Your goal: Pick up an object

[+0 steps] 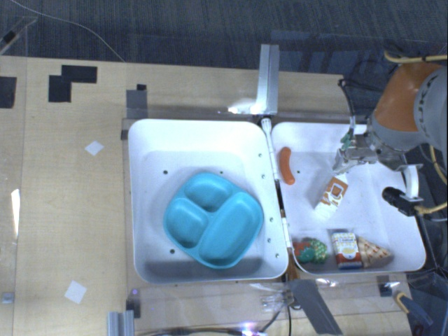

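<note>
At the near edge of the right bin (413,261) lie three small toy foods in a row: a green and orange vegetable piece (311,250), a little printed box (345,248) and a pizza slice (372,253), the last two touching each other. A little farther, near the middle of this bin, lies a small white and orange carton (332,194), tilted, and to its left, close to the wall between the bins, an orange sausage (286,166). The pincer (352,152) hangs over the far part of the right bin, just beyond the carton's upper end, and I cannot tell if it is released or clenched; nothing is seen between its tips. The carton is the nearest candidate, I think. It looks light and stiff, with flat sides, so a hold across its narrow width should be good, but its smooth skin may slip on the white floor. The bin floor is flat and there is free room around the carton. The left bin (150,159) carries a blue divided plate (213,219). The wooden desk (63,208) surrounds both bins.
</note>
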### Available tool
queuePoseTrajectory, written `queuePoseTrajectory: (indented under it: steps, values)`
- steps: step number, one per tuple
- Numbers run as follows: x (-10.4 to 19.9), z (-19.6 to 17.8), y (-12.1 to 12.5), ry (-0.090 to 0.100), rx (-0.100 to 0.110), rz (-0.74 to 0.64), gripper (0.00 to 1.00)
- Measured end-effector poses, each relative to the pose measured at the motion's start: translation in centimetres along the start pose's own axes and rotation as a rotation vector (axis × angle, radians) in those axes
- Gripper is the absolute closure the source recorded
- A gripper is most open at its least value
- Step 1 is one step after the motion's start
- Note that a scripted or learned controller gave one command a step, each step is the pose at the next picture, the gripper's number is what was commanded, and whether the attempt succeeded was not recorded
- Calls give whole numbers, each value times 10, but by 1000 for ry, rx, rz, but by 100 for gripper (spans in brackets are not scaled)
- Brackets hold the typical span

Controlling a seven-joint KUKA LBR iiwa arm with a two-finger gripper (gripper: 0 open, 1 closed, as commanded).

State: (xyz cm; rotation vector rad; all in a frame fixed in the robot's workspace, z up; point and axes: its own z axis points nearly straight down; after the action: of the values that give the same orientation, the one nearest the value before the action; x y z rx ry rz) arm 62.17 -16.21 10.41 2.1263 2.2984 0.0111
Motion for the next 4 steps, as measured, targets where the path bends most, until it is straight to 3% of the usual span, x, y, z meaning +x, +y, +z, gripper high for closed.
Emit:
queuePoseTrajectory:
  steps: [1,2,3,4]
  values:
    - [0,0,0,0,0,0,0]
    - [3,16,-19,2,5,64,0]
    - [2,2,-16,-2,-4,63,100]
    - [2,3,-16,-2,-4,63,0]
